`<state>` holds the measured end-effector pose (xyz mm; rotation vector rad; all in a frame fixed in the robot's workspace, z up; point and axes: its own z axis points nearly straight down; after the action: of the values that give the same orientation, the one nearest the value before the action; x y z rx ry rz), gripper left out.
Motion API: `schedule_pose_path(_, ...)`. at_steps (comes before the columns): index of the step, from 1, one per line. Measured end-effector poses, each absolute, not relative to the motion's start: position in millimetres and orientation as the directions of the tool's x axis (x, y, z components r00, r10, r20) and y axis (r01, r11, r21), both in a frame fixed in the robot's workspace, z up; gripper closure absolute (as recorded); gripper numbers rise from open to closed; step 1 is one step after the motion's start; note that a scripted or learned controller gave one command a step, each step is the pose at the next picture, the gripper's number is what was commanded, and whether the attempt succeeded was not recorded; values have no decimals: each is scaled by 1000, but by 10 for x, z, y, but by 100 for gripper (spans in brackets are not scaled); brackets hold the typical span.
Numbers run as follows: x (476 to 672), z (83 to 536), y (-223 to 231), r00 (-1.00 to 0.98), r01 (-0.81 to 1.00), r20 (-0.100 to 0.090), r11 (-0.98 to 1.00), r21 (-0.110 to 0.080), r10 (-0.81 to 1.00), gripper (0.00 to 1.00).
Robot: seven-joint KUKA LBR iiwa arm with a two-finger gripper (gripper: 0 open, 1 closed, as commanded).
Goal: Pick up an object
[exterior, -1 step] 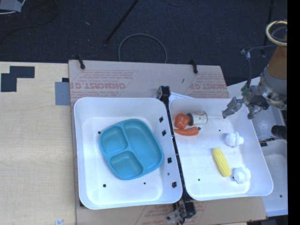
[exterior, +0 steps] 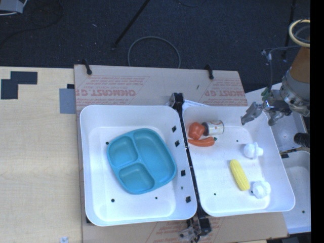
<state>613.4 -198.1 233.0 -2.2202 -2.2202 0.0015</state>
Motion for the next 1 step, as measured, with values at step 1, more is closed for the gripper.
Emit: schedule_pose_path(1, 6173, 1890, -1971, -1, 1000, 1, 1, -6, 1000, 0)
